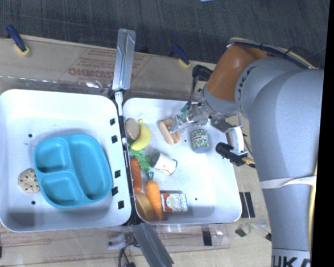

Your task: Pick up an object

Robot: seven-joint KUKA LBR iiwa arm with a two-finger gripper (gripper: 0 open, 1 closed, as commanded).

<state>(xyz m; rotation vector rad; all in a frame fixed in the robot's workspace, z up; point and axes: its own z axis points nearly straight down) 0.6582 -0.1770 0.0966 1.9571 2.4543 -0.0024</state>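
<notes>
Gripper [186, 119] low in right bin [221, 179], at tan bread-like item [170, 131], finger state cannot be told, small green-labelled can [199, 140] just beside.

**Readable text in the scene**

Two bits of lettering can be made out. On the grey robot arm [279, 166], bottom right, big dark letters "UKA" show at the frame's lower edge, cut off on the left, i.e. part of a brand name. On the brown cardboard sheet [64, 60] under the bins, faint red print starts "CHEM"; rest too washed out to read. A small red carton [174, 203] and a green-labelled can [199, 140] in the right bin carry print, but too small and blurred to read.
</notes>
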